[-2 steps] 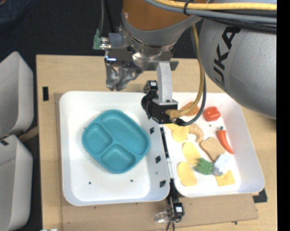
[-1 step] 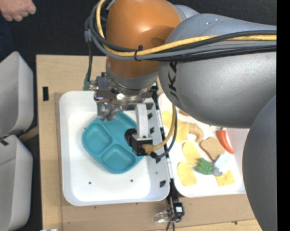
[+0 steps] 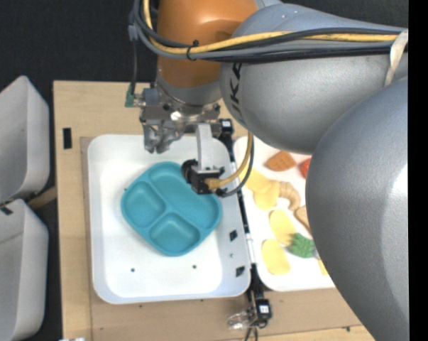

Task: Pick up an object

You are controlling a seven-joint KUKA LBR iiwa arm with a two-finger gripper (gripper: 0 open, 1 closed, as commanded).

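Camera view: teal divided plate (image 3: 169, 215), three compartments, lies flat in the left bin (image 3: 114, 275), roughly at its centre and turned at an angle to the bin walls. It is the one object in that bin and the likeliest target for the pick. Gripper (image 3: 160, 139) hangs just above the plate's far rim, toward the bin's back wall; the metal claw is seen from above against the white floor, and whether it is released or clenched I cannot tell from this angle. Nothing is visibly between its tips. A black fitting with a yellow cable (image 3: 203, 180) overlaps the plate's right-hand rim; contact or mere overlap cannot be judged.

Right of the plate, across the divider, the right bin (image 3: 299, 284) holds toy food: several yellow pieces (image 3: 274, 256), a green piece (image 3: 301, 246), an orange piece (image 3: 280, 162), a tan piece (image 3: 293, 197). The grey arm (image 3: 327, 105) with its orange band (image 3: 196, 27) covers much of that bin.

Progress, as a judgement: approach stage at most. Plate rests fully on the bin floor, no lift evident. Left to do: close on a rim, raise it clear. The thin rim and flat lie make a slipped grasp a fair risk
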